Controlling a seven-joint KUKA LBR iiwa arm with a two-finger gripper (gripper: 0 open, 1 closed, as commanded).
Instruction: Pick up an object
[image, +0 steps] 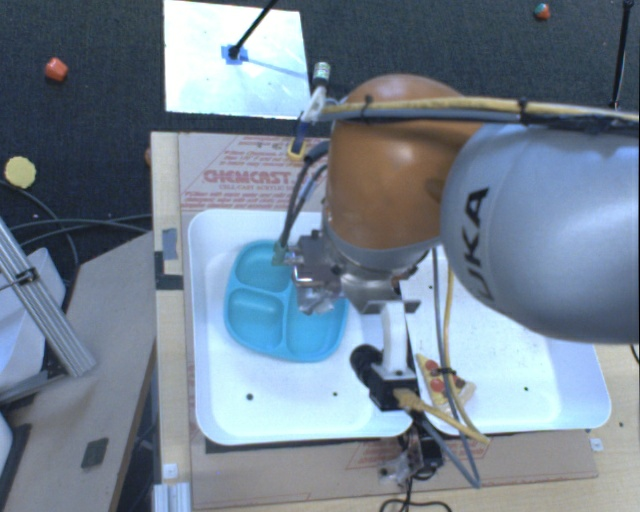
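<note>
arm over the blue plate

big grey arm reaches in from the right, with its orange band above the wrist. under it sits a white bin on the desk. a blue plate with three parts lies in the left side of the bin. the gripper hangs right at the plate's right edge. its fingers are hidden, so open or closed cannot be told. a small pizza slice toy lies near the bin's front.
</note>
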